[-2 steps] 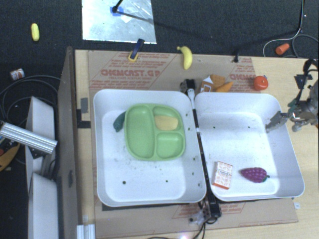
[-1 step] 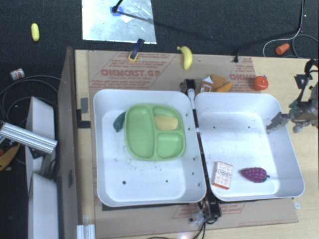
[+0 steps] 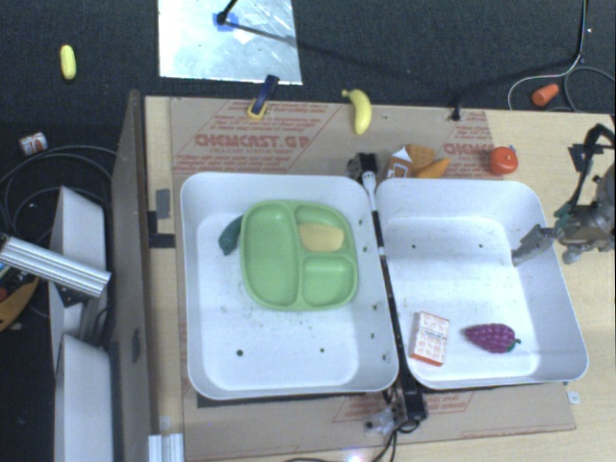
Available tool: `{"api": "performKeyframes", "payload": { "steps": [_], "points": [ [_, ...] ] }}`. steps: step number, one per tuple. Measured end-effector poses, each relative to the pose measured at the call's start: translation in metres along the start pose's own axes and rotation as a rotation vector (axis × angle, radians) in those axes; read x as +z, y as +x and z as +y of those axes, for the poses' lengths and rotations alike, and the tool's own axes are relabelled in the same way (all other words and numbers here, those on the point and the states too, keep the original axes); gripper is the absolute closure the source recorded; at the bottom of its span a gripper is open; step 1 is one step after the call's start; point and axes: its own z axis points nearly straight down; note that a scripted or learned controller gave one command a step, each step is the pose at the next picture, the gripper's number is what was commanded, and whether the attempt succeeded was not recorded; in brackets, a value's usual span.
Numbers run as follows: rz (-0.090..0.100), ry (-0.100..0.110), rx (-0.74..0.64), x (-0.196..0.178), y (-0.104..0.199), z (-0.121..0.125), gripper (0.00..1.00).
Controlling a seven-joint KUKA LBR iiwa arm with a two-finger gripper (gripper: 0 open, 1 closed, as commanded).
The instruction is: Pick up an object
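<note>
In the camera view we saw two white bins side by side on the bench. The left bin (image 3: 207, 287) held a green divided plate (image 3: 298, 256) lying flat, with a pale yellow item (image 3: 322, 236) in its upper right compartment; we could not tell what that item was. A dark green object (image 3: 230, 234) lay touching the plate's left edge.

The right bin (image 3: 452, 248) held two things near its front wall: a small red and white box (image 3: 430, 338) and, just beside it to the right, a bunch of purple toy grapes (image 3: 491, 337). The two were apart, not touching.

The gripper (image 3: 531, 243) sat at the right bin's right rim, well apart from the box and the grapes, and nothing lay between its parts. We could not tell whether it was open or closed.

Behind the bins, on the cardboard sheet (image 3: 289, 138), lay a yellow toy banana (image 3: 359, 111), an orange item (image 3: 423, 164) and a red tomato-like toy (image 3: 502, 160).
</note>
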Motion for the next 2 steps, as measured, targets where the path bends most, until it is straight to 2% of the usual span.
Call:
{"api": "performKeyframes", "payload": {
  "steps": [1,2],
  "points": [
    [0.000,-0.001,0.000,0.000,0.000,-0.005,0.00],
    [0.002,0.003,0.001,0.038,0.000,-0.026,0.00]
  ]
}}
